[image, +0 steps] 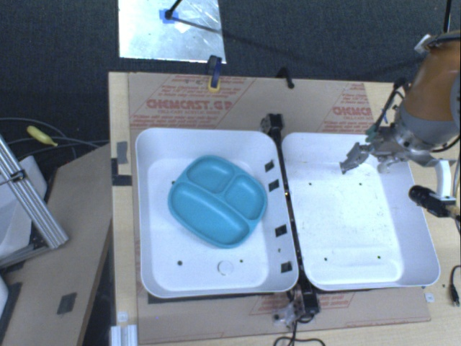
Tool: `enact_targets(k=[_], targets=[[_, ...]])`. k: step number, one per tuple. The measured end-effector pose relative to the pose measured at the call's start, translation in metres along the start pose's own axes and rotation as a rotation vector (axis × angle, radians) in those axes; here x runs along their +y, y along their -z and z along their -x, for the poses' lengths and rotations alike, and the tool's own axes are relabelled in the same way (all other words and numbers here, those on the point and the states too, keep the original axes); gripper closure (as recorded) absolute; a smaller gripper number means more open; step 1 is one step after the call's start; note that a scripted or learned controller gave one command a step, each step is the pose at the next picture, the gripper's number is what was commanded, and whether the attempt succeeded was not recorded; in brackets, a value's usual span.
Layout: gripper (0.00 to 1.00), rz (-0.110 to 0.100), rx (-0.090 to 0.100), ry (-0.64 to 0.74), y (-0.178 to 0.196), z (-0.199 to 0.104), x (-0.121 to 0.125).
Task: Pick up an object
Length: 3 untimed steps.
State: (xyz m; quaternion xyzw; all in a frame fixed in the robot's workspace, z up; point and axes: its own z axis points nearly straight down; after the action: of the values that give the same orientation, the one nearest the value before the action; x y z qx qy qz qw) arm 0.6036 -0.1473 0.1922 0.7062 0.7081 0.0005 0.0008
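Observation:
A blue divided plate (217,200) lies flat in the middle of the left white bin (155,265). My gripper (366,163) hangs over the upper right part of the right white bin (418,265), far to the right of the plate. Its fingers (351,159) point down and to the left, spread apart with nothing between them. The grey arm with its orange band (436,85) comes in from the right edge.
The two bins meet along a dark strip with black clips (277,186). Both rest on a cardboard sheet (187,103) on the bench. A small round mark (225,267) sits on the left bin's floor near its front wall.

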Motion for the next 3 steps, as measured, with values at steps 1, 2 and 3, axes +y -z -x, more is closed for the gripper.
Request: enact_targets(k=[1, 2, 3], targets=[[0.0, -0.007, 0.005, 0.01, -0.008, -0.123, -0.062], [1.0, 0.002, 0.001, 0.001, 0.003, -0.115, -0.058], [1.0, -0.005, 0.003, 0.004, 0.002, -0.152, -0.112]])
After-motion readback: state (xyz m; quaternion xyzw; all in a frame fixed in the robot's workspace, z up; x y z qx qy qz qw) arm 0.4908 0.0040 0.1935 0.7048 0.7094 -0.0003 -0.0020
